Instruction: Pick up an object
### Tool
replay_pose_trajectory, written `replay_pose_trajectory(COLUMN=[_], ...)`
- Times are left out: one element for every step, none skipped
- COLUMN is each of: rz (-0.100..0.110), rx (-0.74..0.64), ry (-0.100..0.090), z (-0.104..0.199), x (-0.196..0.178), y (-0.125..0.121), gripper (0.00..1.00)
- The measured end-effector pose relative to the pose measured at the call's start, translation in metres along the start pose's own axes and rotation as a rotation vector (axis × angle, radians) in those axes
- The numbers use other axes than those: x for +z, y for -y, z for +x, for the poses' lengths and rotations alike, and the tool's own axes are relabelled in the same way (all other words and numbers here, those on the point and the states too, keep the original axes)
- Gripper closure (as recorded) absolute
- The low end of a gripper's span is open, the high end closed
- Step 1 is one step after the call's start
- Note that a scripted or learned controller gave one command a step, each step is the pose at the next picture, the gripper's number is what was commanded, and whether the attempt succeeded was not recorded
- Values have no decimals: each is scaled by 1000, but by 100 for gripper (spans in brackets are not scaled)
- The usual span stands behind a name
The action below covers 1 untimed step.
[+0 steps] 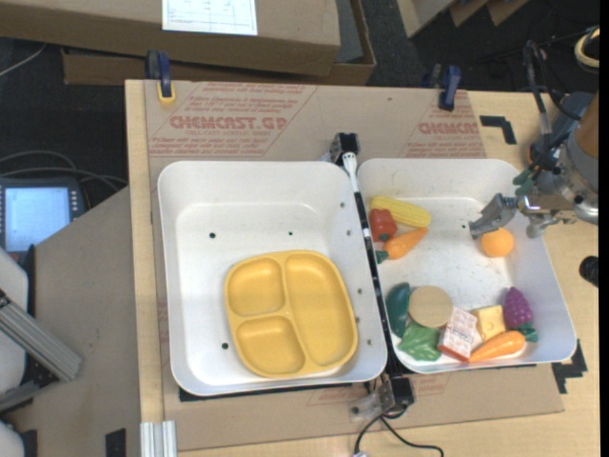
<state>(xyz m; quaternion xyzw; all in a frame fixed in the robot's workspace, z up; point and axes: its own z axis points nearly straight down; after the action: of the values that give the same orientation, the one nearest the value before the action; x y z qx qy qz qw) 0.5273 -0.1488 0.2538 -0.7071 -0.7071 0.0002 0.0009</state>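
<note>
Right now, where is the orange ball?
The orange ball lies in the right bin, near its right wall, just below the gripper and apart from the food heaped at the bin's near end.

Bright, even overhead light gives soft shadows inside the two shallow white plastic bins [181, 284]; focus slightly soft throughout.

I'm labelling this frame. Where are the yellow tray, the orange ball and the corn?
Yellow tray [288, 312]: camera view, central divider.
Orange ball [497, 244]: camera view, its middle.
Corn [402, 212]: camera view, mid-cob.
</note>
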Motion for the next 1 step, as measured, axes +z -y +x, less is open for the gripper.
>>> replay_pose_trajectory(rz=[-7], rx=[1], ry=[5], z=[-58], x=[85], y=[-73], gripper=[0])
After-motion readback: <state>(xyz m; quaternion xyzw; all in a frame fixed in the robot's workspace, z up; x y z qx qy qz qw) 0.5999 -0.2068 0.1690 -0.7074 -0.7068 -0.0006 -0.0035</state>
